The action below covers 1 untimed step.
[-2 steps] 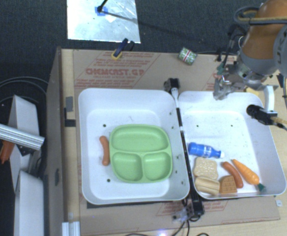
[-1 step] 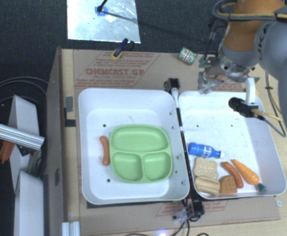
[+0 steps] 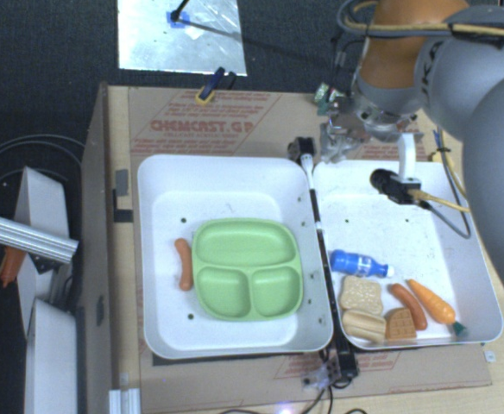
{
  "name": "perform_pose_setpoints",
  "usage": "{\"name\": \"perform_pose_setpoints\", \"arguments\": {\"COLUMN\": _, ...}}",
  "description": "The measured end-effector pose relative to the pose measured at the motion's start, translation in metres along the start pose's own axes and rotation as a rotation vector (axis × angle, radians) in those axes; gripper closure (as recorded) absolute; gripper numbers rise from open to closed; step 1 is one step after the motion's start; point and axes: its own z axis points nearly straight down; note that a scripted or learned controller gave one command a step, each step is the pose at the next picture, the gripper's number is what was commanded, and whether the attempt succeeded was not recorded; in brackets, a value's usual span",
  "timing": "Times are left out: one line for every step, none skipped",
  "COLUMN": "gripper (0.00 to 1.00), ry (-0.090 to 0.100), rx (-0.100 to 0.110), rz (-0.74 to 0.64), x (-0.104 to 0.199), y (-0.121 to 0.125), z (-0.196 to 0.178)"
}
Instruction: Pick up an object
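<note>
My gripper (image 3: pixel 338 141) hangs over the back left corner of the right bin (image 3: pixel 459 257), beneath the orange band of the arm (image 3: pixel 407 15); nothing shows in it. The bin's objects lie well in front of it, at the near side: a blue bottle (image 3: pixel 360 264) on its side, a carrot (image 3: pixel 431 300), a brown sausage (image 3: pixel 407 306), a square cracker (image 3: pixel 361 294), a bread piece (image 3: pixel 363 326) and a brown biscuit (image 3: pixel 400 323). In the left bin (image 3: pixel 161 231) a green divided plate (image 3: pixel 246 267) lies flat with a second sausage (image 3: pixel 183 263) beside its left edge.
A black fitting with a yellow cable (image 3: pixel 396 185) juts from the arm over the right bin's back part. A divider rail (image 3: pixel 318 231) runs between the bins. Cardboard (image 3: pixel 200 123) lies under both bins, with a clip (image 3: pixel 215 84) at its far edge.
</note>
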Motion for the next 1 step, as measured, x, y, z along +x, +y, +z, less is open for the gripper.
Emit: {"name": "perform_pose_setpoints", "arguments": {"gripper": 1.0, "ry": 0.0, "rx": 0.0, "rz": 0.0, "x": 0.0547, "y": -0.0048, "z": -0.0012}}
